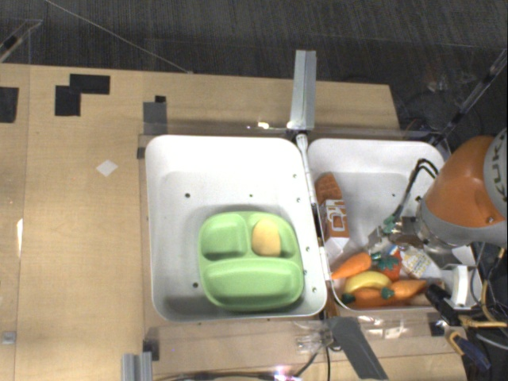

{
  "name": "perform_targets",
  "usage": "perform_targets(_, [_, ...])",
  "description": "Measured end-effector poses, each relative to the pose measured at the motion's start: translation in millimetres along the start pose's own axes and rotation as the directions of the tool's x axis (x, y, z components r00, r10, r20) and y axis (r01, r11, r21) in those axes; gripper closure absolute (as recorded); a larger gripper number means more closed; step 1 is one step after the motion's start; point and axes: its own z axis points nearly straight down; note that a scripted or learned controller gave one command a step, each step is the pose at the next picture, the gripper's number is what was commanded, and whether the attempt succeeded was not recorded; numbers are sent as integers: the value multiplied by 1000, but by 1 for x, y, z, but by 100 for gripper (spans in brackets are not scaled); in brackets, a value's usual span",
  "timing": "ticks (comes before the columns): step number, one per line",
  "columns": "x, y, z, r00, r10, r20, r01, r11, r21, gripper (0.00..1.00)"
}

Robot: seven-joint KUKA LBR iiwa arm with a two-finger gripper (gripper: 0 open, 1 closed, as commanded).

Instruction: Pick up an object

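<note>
The right bin (365, 161) holds a heap of toy food at its front: an orange carrot (350, 265), a yellow banana (367, 280) and a second carrot (386, 294) below it. A brown snack packet (332, 205) lies along the bin's left wall. My gripper (394, 243) hangs low over the heap, just right of the upper carrot and beside a white wrapped item (418, 262). The arm's orange band (468, 189) stands above it. In the left bin (175, 181) a green divided plate (246, 280) carries a yellow round fruit (267, 236) in its upper right compartment.
A metal divider post (302, 94) stands between the bins at the back. Cables and brackets crowd the front right corner (456, 308). The wooden bench (71, 213) stretches to the left of the bins.
</note>
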Motion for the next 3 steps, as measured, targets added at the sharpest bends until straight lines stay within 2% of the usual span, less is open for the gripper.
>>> perform_targets(1, [43, -2, -1, 999, -33, 4, 33, 999, -8, 0])
perform_targets(2, [37, -3, 0, 995, -97, -2, 97, 995, -2, 0])
perform_targets(3, [60, -8, -92, 921, -389, -14, 389, 921, 18, 0])
